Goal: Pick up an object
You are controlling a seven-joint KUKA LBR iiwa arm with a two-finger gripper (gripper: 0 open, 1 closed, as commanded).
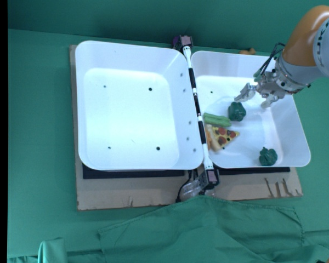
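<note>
The right bin (296, 141) holds a dark green broccoli piece (237, 111) near its middle, a light green pickle-like piece (217, 119) beside it, a pizza slice (220, 137) against the left wall, and a second dark green broccoli piece (267, 156) near the front right corner. My gripper (256, 96) hangs open above the back of the right bin, just up and to the right of the middle broccoli piece. Nothing sits between its fingers.
The left bin (131, 106) lies beside the right one, parted by a black-and-white divider (196, 106). Both bins rest on a cardboard sheet (126, 193). Rumpled green cloth (208, 229) covers the front of the bench. A small orange thing (247, 51) sits behind the right bin.
</note>
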